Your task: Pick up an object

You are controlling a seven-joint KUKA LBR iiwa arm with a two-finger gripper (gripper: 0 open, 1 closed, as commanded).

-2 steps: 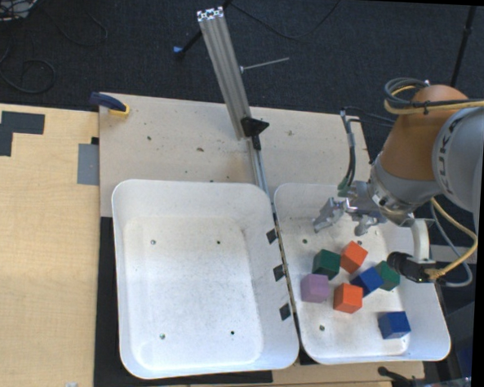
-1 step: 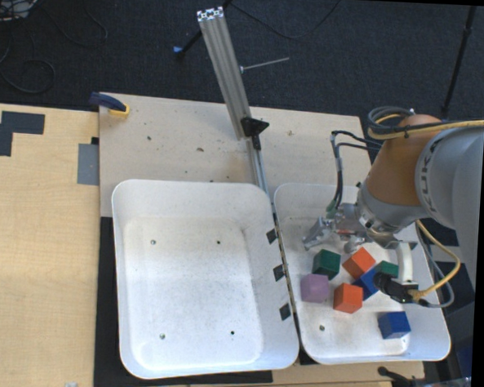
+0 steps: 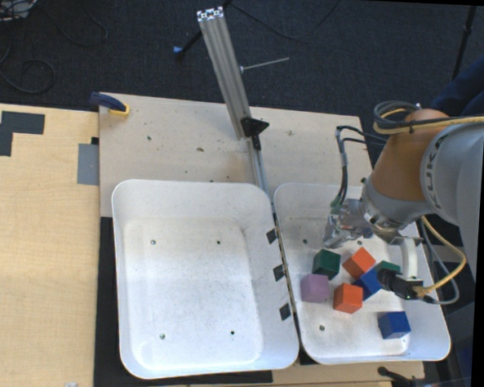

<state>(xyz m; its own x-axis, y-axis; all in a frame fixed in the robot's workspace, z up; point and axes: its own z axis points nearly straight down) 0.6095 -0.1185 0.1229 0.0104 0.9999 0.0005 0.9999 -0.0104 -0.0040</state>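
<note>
- Over the right bin (image 3: 429,343), toward its far left part, the gripper (image 3: 338,233) hangs at the end of the grey arm (image 3: 439,172), which comes in from the right with its orange band (image 3: 403,170) above the wrist; whether the tool is spread or pressed together cannot be told, and nothing is seen pinched in it.
- Just near of the gripper sits a dark green cube (image 3: 328,262), hard-edged and matte.
- Close beside it cluster a lilac cube (image 3: 315,288), an orange cube (image 3: 348,298), a second orange cube (image 3: 360,260) and a blue cube (image 3: 371,281), touching or almost touching, with little room between them.
- Another blue cube (image 3: 394,324) lies apart, toward the near right corner, with bare white floor around it.
- Open room in this bin lies along the near rim and at the far left, beside the gripper.
- Left bin (image 3: 142,215) is a smooth, shallow white tray with rounded corners and a few dark specks; its right rim touches the right bin's rim, where small black clips (image 3: 278,272) sit.
- Pale wooden bench (image 3: 35,241) stretches left; a ribbed aluminium bar (image 3: 225,69) slants up from the far side.
</note>
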